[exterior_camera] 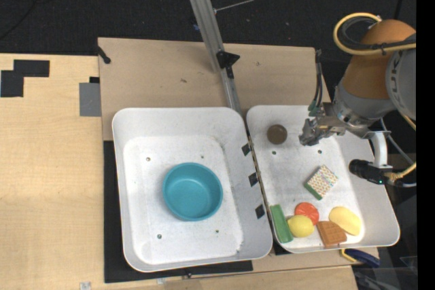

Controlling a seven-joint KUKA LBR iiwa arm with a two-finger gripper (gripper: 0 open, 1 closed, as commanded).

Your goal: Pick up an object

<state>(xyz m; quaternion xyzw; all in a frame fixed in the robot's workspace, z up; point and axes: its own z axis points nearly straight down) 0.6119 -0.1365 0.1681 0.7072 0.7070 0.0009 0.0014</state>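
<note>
My gripper [309,134] hangs over the back of the right bin [380,227], just right of a small brown round object [276,134]. Nothing shows between its fingers. Further forward in that bin lies a speckled pale block [321,180]. Along the bin's front edge sit a green bar [280,223], a yellow ball [300,226], a red-orange piece [307,210], a brown block [331,233] and a yellow oval object [345,219].
The left bin [136,139] holds a teal bowl [193,191]. A metal rail [207,24] slants down from the back toward the divide between the bins. The grey arm with its orange band [374,71] stands over the right bin's back right corner.
</note>
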